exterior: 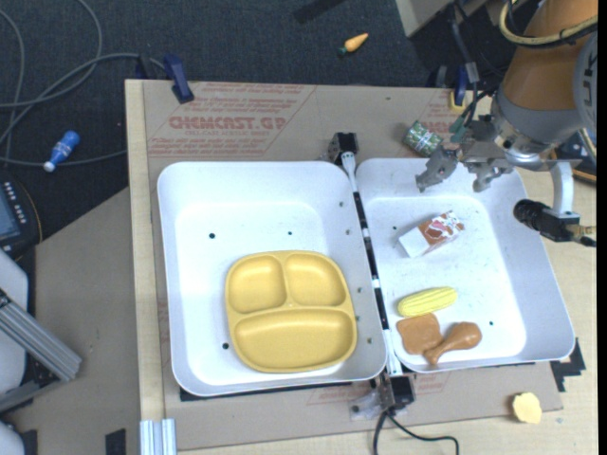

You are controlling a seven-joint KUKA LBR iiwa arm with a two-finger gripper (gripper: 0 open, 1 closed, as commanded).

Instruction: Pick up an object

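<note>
Nearest you, a yellow chunk (526, 407) lies on the bench outside the right bin (541, 263). Inside that bin: drumstick (453, 340), corn cob (427, 300), and a red-white packet (433, 232). Your gripper (461, 175) hangs at the bin's far edge, fingers spread, nothing between them; the packet lies just below it, apart. Yellow divided plate (289, 309) fills the left bin (190, 254).

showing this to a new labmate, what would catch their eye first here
The big yellow divided plate lying in the left bin stands out most. Next, the arm's orange band at upper right, with its open gripper over the far edge of the right bin. That bin holds a small cluster: a red-and-white packet, a corn cob and a brown drumstick toward the near side.
</note>
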